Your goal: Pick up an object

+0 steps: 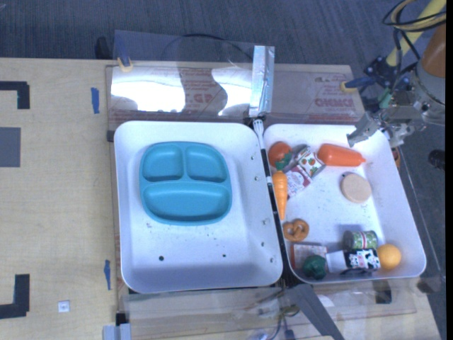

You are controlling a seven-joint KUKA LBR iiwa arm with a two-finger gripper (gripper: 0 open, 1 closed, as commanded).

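No object is between my fingers. The things to pick all lie in the right bin (pixel 407 211). Nearest to me is the big orange carrot (pixel 341 155), lying flat near the far rim, w/ a red tomato (pixel 279 151) and a small printed packet (pixel 305 168) to its left. A thinner carrot (pixel 280 193) lies along the bin's left wall, and a pretzel (pixel 296 228) is just below it. A round beige cookie (pixel 356 188) rests alone toward the right side. At the near edge there is a cluster: a green piece (pixel 313 265), a black & white carton (pixel 362 260) lying on its side, a small green can (pixel 361 240) just behind it, and an orange fruit (pixel 388 256) touching the carton's right end.

My hand (pixel 379 127) hangs above the far right corner of this bin, apart from the big carrot. It is blurry there, so I cannot tell if it is wide or narrow.

The left bin (pixel 134 261) holds a blue divided plate (pixel 186 181) w/ three compartments. Both bins sit on the bench (pixel 49 211).
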